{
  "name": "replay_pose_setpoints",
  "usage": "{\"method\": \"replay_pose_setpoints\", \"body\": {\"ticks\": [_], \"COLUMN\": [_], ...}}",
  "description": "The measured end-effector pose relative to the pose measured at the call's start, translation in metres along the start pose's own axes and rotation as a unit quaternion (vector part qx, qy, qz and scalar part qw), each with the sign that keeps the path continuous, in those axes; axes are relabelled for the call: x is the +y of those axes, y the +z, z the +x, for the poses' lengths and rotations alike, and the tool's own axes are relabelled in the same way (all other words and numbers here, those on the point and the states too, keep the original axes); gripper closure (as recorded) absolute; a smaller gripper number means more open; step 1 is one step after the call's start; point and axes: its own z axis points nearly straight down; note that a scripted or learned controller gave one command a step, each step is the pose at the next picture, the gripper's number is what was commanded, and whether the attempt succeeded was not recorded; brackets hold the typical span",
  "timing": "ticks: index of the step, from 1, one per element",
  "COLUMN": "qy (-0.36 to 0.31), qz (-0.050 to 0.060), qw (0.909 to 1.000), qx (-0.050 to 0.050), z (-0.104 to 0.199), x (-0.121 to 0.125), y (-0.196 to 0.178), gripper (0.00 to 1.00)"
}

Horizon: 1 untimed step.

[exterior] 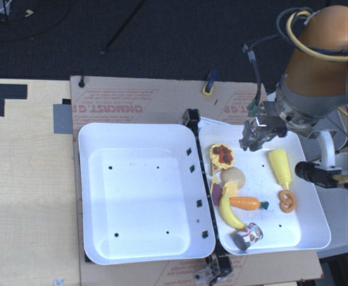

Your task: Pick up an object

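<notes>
Several toy foods (pixel 245 202) in right bin (pixel 308 231), fingers (pixel 249 143) above, state unclear

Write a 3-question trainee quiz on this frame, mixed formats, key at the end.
1. True or false: the carrot lies in the right bin.
2. Which thing lies nearest the gripper? A) pretzel B) pizza slice C) can
3. Fill in: the yellow bottle lies just above the ____.

Key: 1 true. 2 B. 3 pretzel.
</notes>
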Motion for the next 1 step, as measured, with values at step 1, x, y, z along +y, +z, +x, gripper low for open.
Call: {"method": "replay_pose_setpoints", "body": {"ticks": [1], "qy": [0.001], "qz": [0.001], "qw": [1.0000], "qx": [0.000], "z": [0.0355], "x": [-0.0136], "y": [0.0022], "gripper": [1.00]}}
